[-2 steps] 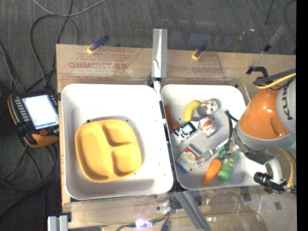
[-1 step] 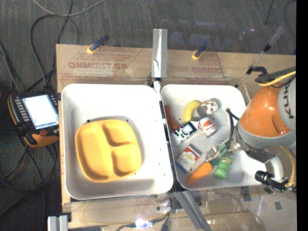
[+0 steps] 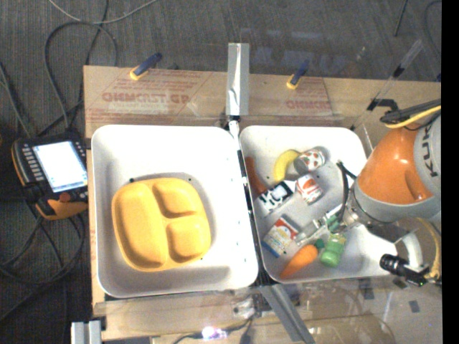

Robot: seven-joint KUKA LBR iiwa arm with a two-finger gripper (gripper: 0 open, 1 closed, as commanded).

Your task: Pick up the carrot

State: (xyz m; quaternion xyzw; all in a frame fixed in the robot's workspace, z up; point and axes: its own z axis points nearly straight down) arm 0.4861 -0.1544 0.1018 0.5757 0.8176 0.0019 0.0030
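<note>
Camera view: we see the tapered, smooth orange carrot [image 3: 299, 260] lying near the front wall of the right glossy white plastic bin [image 3: 358, 264], just beside a small green plastic piece [image 3: 332, 251]. The metal pincer [image 3: 326, 225] hangs just above them; whether it is open, we cannot tell. A moulded yellow compartment tray [image 3: 163, 222] rests in the left white bin [image 3: 100, 192].
</note>
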